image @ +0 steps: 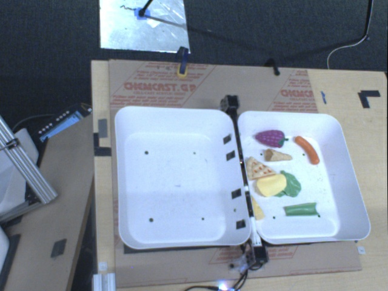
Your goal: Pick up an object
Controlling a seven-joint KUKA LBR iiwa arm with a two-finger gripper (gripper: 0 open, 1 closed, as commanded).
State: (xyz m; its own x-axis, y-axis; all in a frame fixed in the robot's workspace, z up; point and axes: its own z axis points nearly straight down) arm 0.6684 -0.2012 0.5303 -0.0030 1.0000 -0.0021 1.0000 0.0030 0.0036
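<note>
The right bin (339, 162) holds several toy food pieces. A purple bunch of grapes (270, 138) lies near its back left. An orange sausage (307, 149) lies to the right of the grapes. A tan cone piece (277, 156) sits just in front of the grapes. A waffle wedge (259, 169) rests beside the bin's left wall, with a yellow piece (270, 185) and a green leafy piece (291, 184) touching in front of it. A green pepper (301, 209) lies nearer the front. A pale yellow piece (257, 210) leans at the left wall.
The left bin (176, 174) sits against the right bin, joined by black clips (230, 156) along the shared wall. Both stand on a cardboard sheet (200, 83). A silver sheet (142, 17) lies behind on dark floor. Metal framing (27, 168) stands at left.
</note>
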